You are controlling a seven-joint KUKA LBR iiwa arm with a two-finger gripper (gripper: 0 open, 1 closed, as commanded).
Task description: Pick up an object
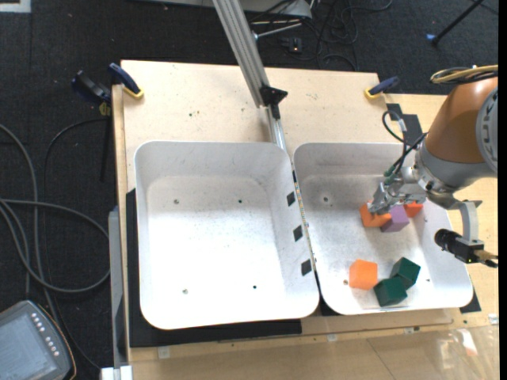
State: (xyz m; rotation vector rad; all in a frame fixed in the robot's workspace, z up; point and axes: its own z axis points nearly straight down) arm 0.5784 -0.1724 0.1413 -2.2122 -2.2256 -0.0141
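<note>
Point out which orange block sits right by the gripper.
The orange block beside the purple block, at the gripper. The other orange block lies apart, nearer the bin's front edge, by the green blocks.

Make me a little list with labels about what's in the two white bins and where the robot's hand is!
left bin: white, no blocks seen inside
right bin: white, holds all the blocks
gripper: down in the right bin, over a cluster of blocks
cluster: orange block, purple block, small orange-red block
front blocks: orange cube, two dark green blocks touching each other
arm: grey and orange, coming from the right
</note>
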